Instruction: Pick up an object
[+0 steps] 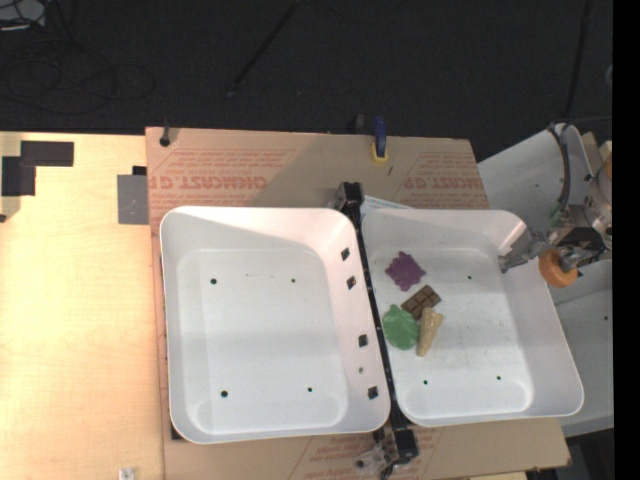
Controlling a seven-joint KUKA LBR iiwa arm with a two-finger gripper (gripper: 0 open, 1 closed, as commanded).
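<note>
Purple piece (405, 269), brown block (421, 299), green lump (400, 328) and tan cone (429, 331) lie in a loose cluster on the floor of the right bin (560, 368), in its left half near the wall it shares with the other bin. The purple piece is farthest back and sits a little apart from the others. The brown block lies just nearer, tilted. The green lump and the tan cone lie side by side nearest the front, the lump on the left, and the cone's top end touches or nearly touches the block.

The gripper (512, 258) is at the bin's far right rim, well apart from the cluster, with nothing seen in it. Whether it is open or closed cannot be told at this angle. An orange part shows on the arm just to its right.

The left bin (170, 318) sits against the right one, with small black clips along the seam. Both rest on cardboard (250, 173) printed with red letters. A blue clamp (379, 138) grips its far edge, and pale wood (70, 318) spreads to the left.
</note>
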